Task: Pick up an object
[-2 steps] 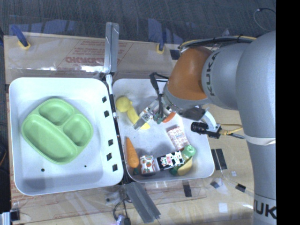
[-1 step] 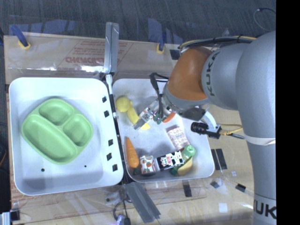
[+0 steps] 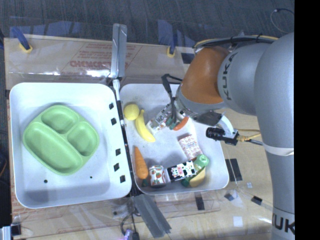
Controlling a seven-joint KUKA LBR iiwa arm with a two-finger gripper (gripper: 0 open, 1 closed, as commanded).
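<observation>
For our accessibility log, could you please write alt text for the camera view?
A grey arm's gripper reaches into the right white bin among a yellow banana, orange carrot and small cartons; the left white bin holds a green divided plate.

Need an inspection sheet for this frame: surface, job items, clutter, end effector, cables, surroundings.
Surface: two shallow white bins side by side, left bin, right bin, on a bench covered with clear plastic sheet.
Job's things: in the right bin, a yellow lemon, yellow banana, orange carrot, small pink-patterned packet, black-and-white cow-print carton, small red-and-white can, green and yellow toy produce.
Clutter: green three-compartment plastic plate in the left bin.
End effector: low over the right bin, beside the banana; finger state unclear.
Cables: thin cable by the right bin's right edge.
Surroundings: dark floor beyond the bench.
</observation>
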